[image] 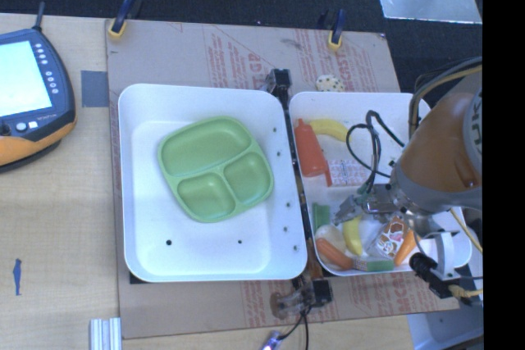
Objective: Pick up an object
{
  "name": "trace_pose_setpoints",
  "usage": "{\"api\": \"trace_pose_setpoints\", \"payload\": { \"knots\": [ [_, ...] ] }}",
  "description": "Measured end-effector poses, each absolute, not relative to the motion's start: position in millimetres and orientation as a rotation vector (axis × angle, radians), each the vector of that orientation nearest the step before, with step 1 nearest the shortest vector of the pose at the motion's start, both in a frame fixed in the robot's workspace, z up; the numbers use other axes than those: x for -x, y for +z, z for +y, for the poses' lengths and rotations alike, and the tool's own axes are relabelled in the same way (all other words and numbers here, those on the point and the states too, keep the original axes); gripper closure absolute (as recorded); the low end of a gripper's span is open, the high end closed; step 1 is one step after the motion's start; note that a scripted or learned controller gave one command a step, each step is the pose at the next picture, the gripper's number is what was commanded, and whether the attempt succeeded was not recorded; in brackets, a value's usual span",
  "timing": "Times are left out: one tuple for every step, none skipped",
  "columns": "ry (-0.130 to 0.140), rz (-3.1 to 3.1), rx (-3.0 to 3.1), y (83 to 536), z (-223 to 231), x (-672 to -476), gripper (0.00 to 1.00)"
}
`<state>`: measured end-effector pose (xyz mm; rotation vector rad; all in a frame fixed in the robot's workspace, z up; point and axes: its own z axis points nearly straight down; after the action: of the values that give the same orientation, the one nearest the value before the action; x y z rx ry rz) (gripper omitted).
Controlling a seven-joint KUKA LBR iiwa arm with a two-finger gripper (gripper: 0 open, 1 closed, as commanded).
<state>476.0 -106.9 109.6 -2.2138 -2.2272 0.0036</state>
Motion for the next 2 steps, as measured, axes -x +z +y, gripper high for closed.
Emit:
{"api": "trace_pose_setpoints", "payload": {
  "knots": [
    [0.004,-2.227,2.212,91,-97,-475.7,0.0],
    [0.006,-2.232,2.207,101,-98,-476.3,1.0]
  ]
}}
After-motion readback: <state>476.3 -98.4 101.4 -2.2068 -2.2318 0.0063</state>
